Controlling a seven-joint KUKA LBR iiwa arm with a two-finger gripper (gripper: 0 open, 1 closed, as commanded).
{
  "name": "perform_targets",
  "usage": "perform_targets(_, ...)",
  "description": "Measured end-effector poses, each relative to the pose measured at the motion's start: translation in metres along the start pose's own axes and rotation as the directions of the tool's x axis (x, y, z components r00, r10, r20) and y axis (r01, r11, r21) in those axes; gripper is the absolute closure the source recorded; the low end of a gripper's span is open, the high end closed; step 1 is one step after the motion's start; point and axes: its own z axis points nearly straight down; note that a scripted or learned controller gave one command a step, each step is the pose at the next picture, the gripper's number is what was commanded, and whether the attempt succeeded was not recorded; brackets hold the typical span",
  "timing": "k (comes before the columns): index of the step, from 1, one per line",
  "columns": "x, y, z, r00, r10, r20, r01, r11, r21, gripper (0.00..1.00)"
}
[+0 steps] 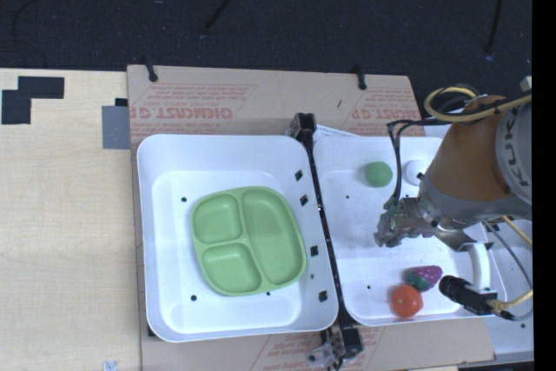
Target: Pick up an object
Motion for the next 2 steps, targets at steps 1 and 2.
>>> perform_targets(1, -0.005, -0.003, -0.043, 1.000, 0.001, 0.001, -0.001, 1.000, 0.000, 1.00)
perform_targets(2, -0.006, -0.003, -0.073, 1.000, 0.001, 0.001, -0.001, 1.000, 0.000, 1.00)
